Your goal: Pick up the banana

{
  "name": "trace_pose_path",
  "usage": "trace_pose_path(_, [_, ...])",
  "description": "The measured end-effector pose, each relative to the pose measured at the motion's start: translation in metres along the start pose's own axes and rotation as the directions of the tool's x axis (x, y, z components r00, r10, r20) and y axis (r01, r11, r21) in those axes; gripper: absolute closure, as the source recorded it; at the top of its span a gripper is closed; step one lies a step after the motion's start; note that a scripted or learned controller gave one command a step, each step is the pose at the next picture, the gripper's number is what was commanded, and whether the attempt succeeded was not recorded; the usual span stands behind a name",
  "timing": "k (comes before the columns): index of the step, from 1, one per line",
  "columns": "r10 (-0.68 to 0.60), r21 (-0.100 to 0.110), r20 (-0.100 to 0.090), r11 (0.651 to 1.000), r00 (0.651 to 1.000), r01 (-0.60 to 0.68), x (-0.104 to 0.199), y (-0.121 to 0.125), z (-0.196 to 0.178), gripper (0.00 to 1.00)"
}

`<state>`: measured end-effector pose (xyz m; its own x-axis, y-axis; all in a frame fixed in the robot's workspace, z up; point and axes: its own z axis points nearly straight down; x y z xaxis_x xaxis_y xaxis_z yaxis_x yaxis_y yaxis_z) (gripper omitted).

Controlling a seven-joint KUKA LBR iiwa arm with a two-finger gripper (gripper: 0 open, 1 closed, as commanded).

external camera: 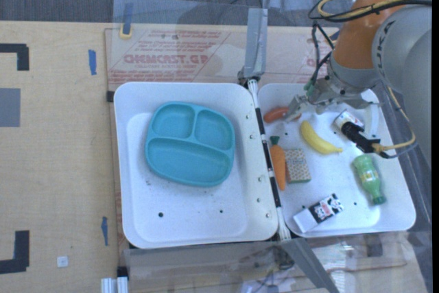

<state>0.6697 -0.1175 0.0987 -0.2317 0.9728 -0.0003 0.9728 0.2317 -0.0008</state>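
The banana (319,138) lies flat on the floor of the right bin (346,197), in the upper middle of that bin, its curve running from upper left down to lower right. It sits apart from its neighbours with bare white floor on every side, which in my judgement leaves room to come down on it from above.

The tool (302,105) hangs just above and to the left of the banana's upper end, near it but not around it. That placing reads as an approach to the fruit, not a hold. Whether the tool is apart or together I cannot tell, since the wrist and the bulk of the arm (367,38) crowd that spot at this slant.

A small red-orange piece (277,113) lies just left of the tool, too small to name. Below it, along the bin's left wall, lies a carrot (278,165) with a sponge (297,166) touching or just beside it. A green bottle (369,179) lies to the banana's lower right, and a black-and-white carton (319,211) near the bottom edge.

The left bin (140,216) holds a blue divided plate (190,145). The arm is cut off at the right of the frame.
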Motion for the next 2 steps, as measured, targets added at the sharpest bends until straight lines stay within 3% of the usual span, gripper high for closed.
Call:
trace_pose_path(1, [-0.034,-0.007,0.002,0.999,0.999,0.034,-0.0256,-0.0622,0.0112,0.00])
trace_pose_path(2, [-0.028,-0.012,0.004,1.000,1.000,0.028,-0.0289,-0.0614,0.0016,1.00])
